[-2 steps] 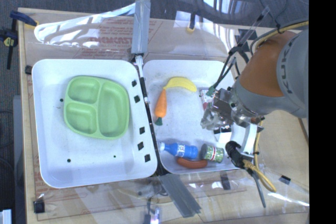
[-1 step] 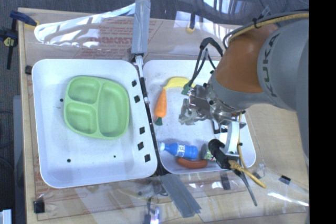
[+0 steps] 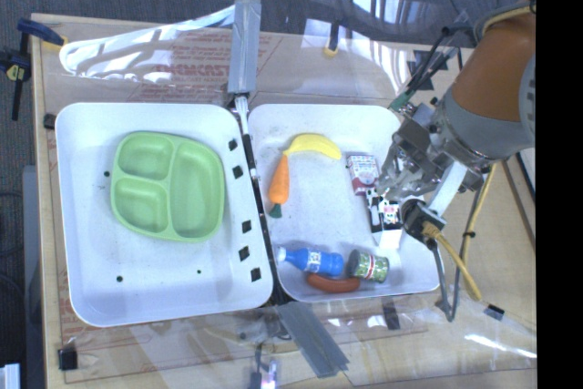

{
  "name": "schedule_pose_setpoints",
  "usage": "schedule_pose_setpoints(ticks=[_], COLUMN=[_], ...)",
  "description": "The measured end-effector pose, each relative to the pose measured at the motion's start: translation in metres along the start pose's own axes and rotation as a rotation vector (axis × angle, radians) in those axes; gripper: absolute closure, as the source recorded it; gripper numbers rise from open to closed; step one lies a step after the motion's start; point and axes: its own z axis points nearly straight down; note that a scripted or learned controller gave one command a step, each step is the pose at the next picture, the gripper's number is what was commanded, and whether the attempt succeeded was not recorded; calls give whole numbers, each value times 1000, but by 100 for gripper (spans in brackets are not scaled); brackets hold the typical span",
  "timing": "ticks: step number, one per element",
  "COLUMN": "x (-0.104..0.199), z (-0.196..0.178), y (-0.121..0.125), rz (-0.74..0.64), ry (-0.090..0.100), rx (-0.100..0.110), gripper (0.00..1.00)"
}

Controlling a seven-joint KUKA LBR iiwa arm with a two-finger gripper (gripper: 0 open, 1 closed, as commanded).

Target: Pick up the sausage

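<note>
Sausage (image 3: pixel 333 283): near edge of right bin (image 3: pixel 319 127), beside the blue bottle (image 3: pixel 312 261).
Hand (image 3: pixel 387 200): over the bin's right side; grip cannot be told.

Both white bins (image 3: pixel 82 196) look like smooth moulded plastic with a slight sheen. The green divided plate (image 3: pixel 168 185) is matt plastic. The sausage (image 3: pixel 333 283), at the right bin's near edge, is glossy reddish-brown. The desk (image 3: pixel 137 59) shows brown cardboard under shiny clear film.
</note>
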Motion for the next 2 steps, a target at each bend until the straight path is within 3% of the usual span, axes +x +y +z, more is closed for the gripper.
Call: schedule_pose_setpoints(ticks=[1, 2], x=[-52, -8], z=[69, 83], y=[47, 29], rz=[153, -251], ry=[-1, 0], rx=[4, 3], gripper=[100, 100])
